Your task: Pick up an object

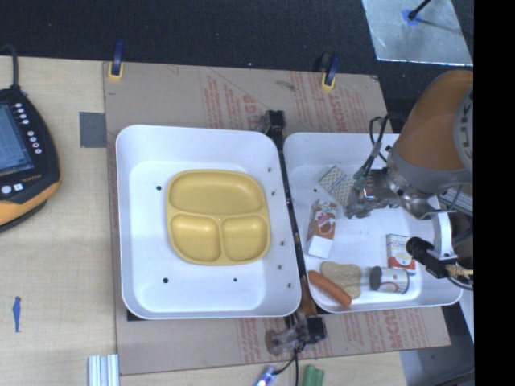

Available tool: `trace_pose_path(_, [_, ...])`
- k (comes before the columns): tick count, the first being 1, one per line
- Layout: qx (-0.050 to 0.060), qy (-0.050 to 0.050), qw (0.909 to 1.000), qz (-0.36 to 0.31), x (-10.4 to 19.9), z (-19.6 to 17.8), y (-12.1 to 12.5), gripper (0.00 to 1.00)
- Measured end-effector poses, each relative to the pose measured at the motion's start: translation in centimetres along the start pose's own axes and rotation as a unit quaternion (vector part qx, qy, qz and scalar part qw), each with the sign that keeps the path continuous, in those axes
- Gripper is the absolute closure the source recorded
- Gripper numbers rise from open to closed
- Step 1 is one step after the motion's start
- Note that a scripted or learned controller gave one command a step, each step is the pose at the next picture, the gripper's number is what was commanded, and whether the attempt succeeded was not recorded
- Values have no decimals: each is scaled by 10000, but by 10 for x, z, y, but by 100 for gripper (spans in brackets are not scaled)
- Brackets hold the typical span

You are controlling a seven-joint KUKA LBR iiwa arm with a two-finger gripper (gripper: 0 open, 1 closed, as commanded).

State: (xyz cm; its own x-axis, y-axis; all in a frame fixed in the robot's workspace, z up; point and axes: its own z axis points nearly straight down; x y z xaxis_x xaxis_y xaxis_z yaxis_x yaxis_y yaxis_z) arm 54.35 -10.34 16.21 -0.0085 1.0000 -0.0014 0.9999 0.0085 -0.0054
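White shallow left bin (145, 215) holds a yellow three-compartment plastic plate (217, 215). Right white bin (302, 155) holds a patterned packet (336, 181), a red-and-white sachet (323, 219), a tan bread-like slice (341, 275) touching an orange sausage-shaped toy (330, 289), and a small can (389, 280). End effector (362, 202) sits low beside the packet; its opening cannot be told.
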Motion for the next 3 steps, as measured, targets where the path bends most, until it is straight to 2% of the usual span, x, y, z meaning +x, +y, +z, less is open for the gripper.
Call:
trace_pose_path(1, [-3,7,10000,7,39,-30,-19,100])
trace_pose_path(2, [-2,6,10000,10,39,-29,-19,0])
trace_pose_path(3, [-13,-2,10000,5,54,-29,-4,0])
